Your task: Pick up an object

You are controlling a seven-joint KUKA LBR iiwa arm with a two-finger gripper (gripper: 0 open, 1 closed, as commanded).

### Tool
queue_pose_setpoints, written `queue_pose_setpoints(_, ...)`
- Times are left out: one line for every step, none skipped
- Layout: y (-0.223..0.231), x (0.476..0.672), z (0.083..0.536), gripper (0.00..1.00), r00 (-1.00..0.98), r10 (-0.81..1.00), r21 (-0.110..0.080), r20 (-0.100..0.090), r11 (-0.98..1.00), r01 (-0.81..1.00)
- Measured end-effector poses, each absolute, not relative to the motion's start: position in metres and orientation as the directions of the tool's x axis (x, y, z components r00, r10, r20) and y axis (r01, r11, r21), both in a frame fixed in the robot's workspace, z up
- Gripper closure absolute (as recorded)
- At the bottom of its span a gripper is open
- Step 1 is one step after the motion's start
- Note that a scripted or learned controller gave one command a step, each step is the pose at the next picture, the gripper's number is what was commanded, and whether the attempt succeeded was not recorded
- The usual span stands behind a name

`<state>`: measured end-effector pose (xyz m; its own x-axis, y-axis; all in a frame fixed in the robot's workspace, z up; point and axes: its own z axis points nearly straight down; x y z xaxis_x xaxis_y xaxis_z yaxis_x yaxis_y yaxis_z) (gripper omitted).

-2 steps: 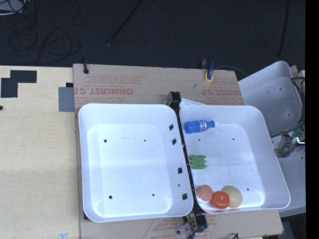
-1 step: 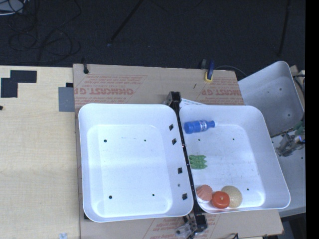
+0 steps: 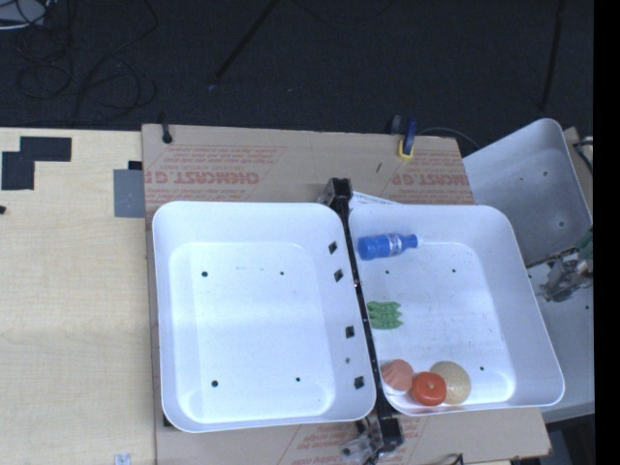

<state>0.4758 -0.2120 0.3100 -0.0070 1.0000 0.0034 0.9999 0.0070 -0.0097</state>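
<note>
The right white bin [image 3: 504, 289] holds all the loose objects. A blue bottle [image 3: 387, 246] lies on its side near the bin's back left corner. A small green item [image 3: 385, 315] rests by the left wall, about halfway down. In the front left corner three round pieces sit close together: a pinkish one [image 3: 396, 374], a red-orange one [image 3: 428, 388] and a pale beige one [image 3: 451, 381].
The left white bin [image 3: 247, 308] adjoins the right one along a black clipped seam [image 3: 351, 298]. Both stand on brown cardboard [image 3: 291, 168]. A grey metal plate [image 3: 528, 172] rises at the back right, with a small tangle of wires [image 3: 565, 277] at its edge. A blue-yellow clamp [image 3: 408, 139] sits behind.
</note>
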Motion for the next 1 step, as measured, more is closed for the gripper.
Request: queue_pose_setpoints(-0.2123, 0.4758, 0.3191, 1.0, -0.012, 1.0, -0.012, 0.004, 0.012, 1.0)
